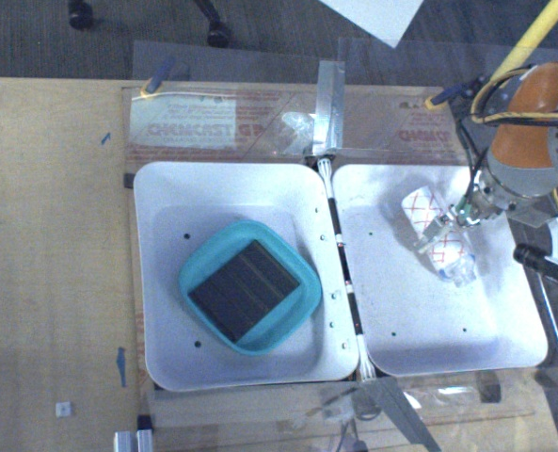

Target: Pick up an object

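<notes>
A wooden bench [53,252] is carrying two shallow white bins side by side, with dark floor beyond, and the right bin [504,337] is serving as the landmark here. Left of it, the left bin [156,196] is holding a teal dish [302,281] with a dark ridged block [244,290] in it, while inside the right bin's upper half a crumpled white wrapper with red lines [440,243] is lying. The gripper [459,217] is reaching down onto that wrapper, likely lining up a grasp, though I cannot tell how its jaws are standing or whether anything is caught.

Crumpled white wrapper [437,235] with red crosshatch print lies slanted in right bin [504,337], upper centre.
</notes>
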Available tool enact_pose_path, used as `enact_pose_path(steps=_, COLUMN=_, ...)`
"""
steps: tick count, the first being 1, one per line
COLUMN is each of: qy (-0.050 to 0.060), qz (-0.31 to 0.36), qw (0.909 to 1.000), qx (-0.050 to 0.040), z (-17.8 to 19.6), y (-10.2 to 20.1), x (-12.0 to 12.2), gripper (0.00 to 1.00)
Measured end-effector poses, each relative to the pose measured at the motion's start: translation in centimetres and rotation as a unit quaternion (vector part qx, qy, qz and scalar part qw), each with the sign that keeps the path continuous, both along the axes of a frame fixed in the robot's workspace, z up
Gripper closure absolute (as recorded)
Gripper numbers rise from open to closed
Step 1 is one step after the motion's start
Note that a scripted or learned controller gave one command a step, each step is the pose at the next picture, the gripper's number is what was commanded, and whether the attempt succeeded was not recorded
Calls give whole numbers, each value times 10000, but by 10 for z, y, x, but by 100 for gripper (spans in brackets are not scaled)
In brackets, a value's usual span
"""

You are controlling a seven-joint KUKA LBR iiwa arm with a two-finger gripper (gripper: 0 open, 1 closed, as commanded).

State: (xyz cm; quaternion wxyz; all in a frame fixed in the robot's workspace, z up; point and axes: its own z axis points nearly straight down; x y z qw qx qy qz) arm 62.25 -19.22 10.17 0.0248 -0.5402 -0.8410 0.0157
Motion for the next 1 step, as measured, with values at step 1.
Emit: enact_pose_path(steps=1, qy=-310, qz=-38, qw=9995, qx=-8, z=92, y=68, x=3, gripper=100)
